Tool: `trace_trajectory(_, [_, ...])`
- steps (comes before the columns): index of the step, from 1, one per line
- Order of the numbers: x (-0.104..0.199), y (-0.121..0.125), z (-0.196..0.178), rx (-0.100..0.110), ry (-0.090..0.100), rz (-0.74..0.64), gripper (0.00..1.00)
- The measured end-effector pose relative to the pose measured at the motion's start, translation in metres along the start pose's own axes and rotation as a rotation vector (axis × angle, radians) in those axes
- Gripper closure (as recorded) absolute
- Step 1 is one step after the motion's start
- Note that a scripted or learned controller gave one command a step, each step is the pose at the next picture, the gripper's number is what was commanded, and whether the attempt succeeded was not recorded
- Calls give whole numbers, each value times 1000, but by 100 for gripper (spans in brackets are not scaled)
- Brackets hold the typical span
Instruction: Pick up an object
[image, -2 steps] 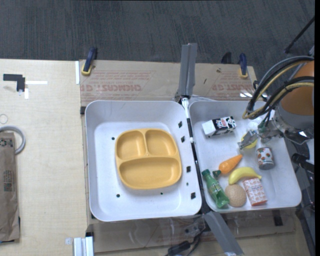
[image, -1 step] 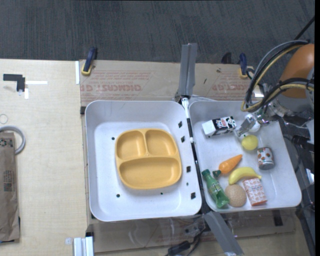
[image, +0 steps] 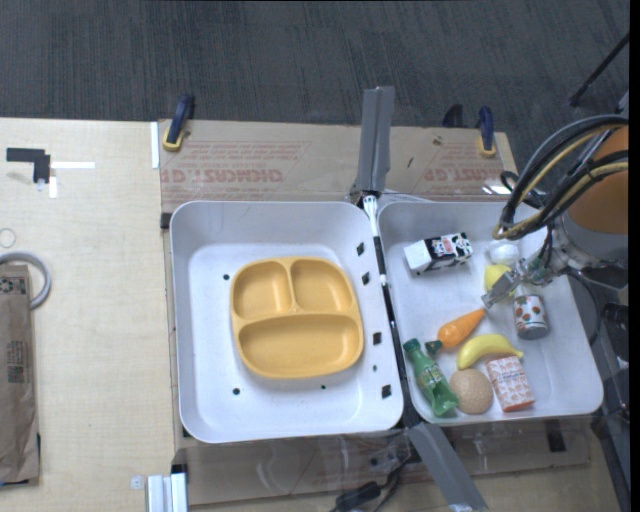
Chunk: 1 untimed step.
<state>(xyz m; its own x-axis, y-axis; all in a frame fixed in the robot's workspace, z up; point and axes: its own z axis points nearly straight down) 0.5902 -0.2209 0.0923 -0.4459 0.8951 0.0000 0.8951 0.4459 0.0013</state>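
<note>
gripper (image: 503, 285) over R bin (image: 590, 400) | carrot (image: 462, 326) just below-left, apart

Even, bright overhead light; soft short shadows. Mild glare on 2 white bins (image: 190, 330). Focus slightly soft, small labels unreadable.

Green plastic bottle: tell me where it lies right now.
The green plastic bottle lies in the right white bin, at its front-left corner beside the divider, with the round tan bread roll to its right and the orange carrot just behind it.
</note>
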Motion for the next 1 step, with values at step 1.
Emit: trace_trajectory(1, [96,-7,-9,0,-1,-355,0])
